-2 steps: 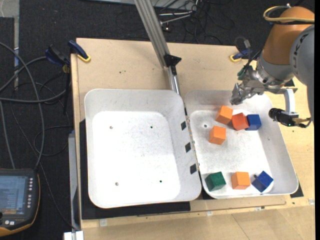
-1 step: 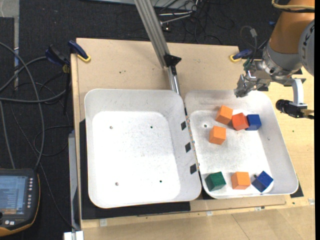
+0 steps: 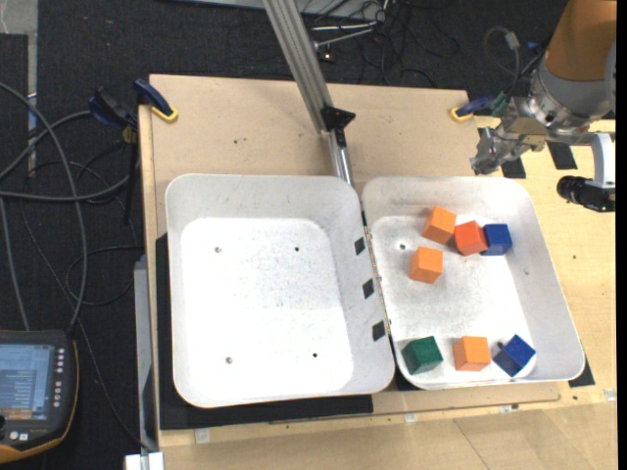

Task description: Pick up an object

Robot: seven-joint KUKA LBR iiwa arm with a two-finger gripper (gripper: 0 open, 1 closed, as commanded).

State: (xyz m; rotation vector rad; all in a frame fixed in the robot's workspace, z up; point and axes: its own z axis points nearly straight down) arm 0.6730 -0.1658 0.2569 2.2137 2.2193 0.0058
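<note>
My claw (image 3: pixel 498 157) hangs above the right bin's (image 3: pixel 549 292) far rim, nothing between its fingers — spread or pressed, I cannot tell. The cubes lie untouched: three orange and a blue (image 3: pixel 497 238) near the top, green (image 3: pixel 423 353), orange, blue along the near edge — picking is all ahead

We see the grey arm with its orange band (image 3: pixel 584 27) cut off by the top and right edges, so most of its length lies out of frame. Its small grey two-finger gripper (image 3: pixel 500 155) is too small and cluttered for us to tell how the jaws stand. The handheld pendant with the lit screen (image 3: pixel 34 390) is clipped by the left edge. The dark blue cube (image 3: pixel 497 238) is partly hidden behind the red-orange cube (image 3: pixel 469 237) touching it.
</note>
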